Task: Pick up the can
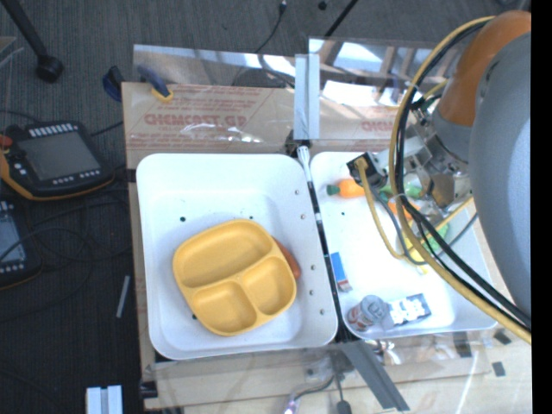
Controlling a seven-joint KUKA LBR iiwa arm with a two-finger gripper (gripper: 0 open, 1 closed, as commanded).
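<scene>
Presently, the can [366, 311] lies on its side near the front edge of the right bin [466, 313], just beside a small blue-and-white packet [408, 309]. The arm [496, 128] reaches over that bin's far half, well apart from the can; whether the claw is released or clenched cannot be told. A yellow divided plate [233, 275] occupies the left bin [216, 179].

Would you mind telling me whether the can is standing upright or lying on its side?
It looks tipped on its side. The can lies in the right bin at its near edge, its round end facing the camera.
</scene>
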